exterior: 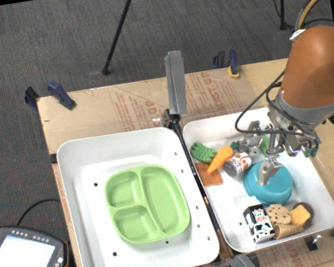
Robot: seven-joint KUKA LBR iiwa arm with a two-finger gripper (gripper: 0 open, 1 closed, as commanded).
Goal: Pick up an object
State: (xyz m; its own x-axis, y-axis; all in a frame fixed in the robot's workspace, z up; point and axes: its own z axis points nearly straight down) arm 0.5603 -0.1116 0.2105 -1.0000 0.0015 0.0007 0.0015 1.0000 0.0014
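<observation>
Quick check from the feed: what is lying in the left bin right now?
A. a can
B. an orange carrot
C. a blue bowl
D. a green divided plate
D: the green divided plate lies in the left bin, while the blue bowl, carrot and can are all in the right bin.

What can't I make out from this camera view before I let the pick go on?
- Gripper: it sits over the blue bowl, and the wrist hardware hides whether it is touching the bowl.
- Small can: label too small to read.
- Cluster at the right bin's near edge, cow-print carton and cookie: pieces overlap, so their number is unclear.
- Right bin's far right corner: covered by the arm.
</observation>
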